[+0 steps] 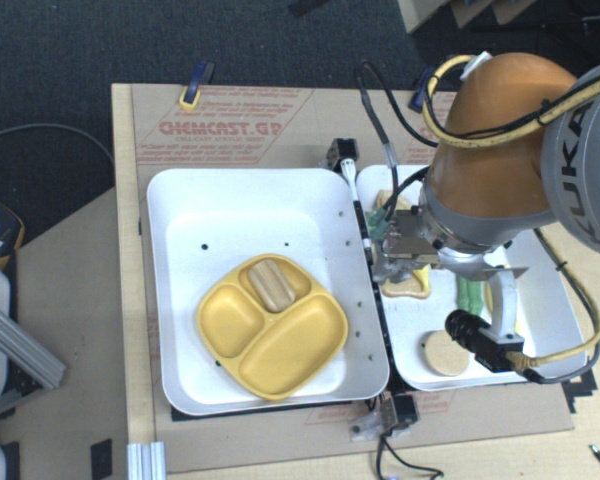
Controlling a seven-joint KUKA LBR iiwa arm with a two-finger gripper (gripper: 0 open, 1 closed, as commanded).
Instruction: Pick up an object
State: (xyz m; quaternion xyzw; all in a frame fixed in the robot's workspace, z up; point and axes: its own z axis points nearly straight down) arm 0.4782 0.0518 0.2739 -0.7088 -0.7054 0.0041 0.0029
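A yellow divided plate (272, 336) lies in the left bin (180, 208), with a tan bread-like piece (272, 285) in its upper compartment. In the right bin (410, 363) I see a round tan disc (446, 353), a yellow flat piece (412, 286), a green item (472, 294) and a yellow stick (504, 310). My gripper (400, 258) hangs under the orange wrist (500, 138), low over the right bin's left side, just above the yellow flat piece. The wrist body hides its tips.
A black cable clamp (480, 338) rides on the arm over the right bin. The arm covers most of the right bin's upper half. Cardboard (230, 118) lies under both bins, with a blue clip (195, 80) at its far edge.
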